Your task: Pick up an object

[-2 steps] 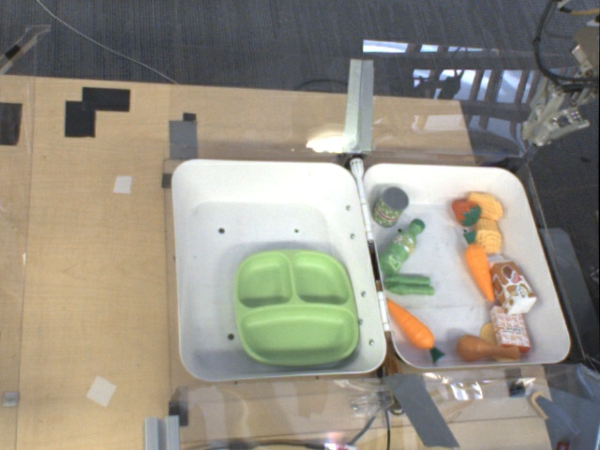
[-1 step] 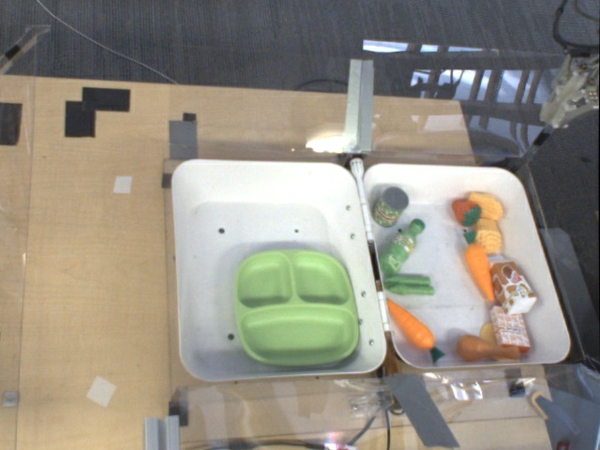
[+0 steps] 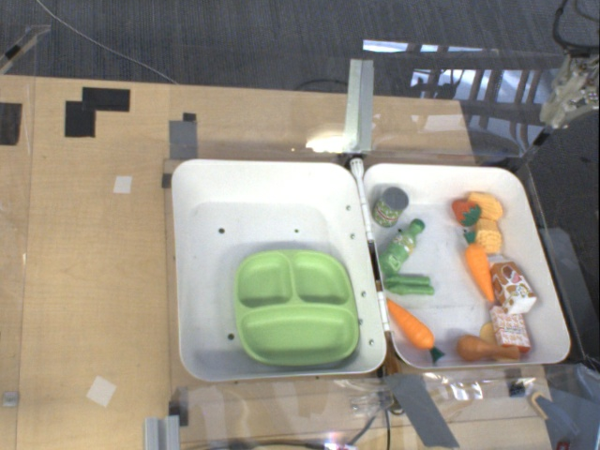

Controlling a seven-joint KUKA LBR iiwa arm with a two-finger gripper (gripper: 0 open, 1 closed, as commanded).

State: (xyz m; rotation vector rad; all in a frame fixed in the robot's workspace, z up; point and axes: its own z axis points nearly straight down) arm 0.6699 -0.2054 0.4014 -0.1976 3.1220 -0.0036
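The left shallow white bin (image 3: 197, 204) holds a green plastic plate with three compartments (image 3: 296, 307). The right white bin (image 3: 441, 178) holds toy food: a small grey-lidded can (image 3: 389, 204) near the top left, a green bottle (image 3: 403, 244) below it, a green pod (image 3: 409, 285), two orange carrots (image 3: 410, 323) (image 3: 479, 270), a small printed carton (image 3: 511, 306) and other pieces. Both bins sit on a light wooden tabletop (image 3: 84, 279); dark floor (image 3: 234, 17) lies beyond. The end effector (image 3: 574, 92) is at the upper right, apart from the bins; I cannot tell how it stands.
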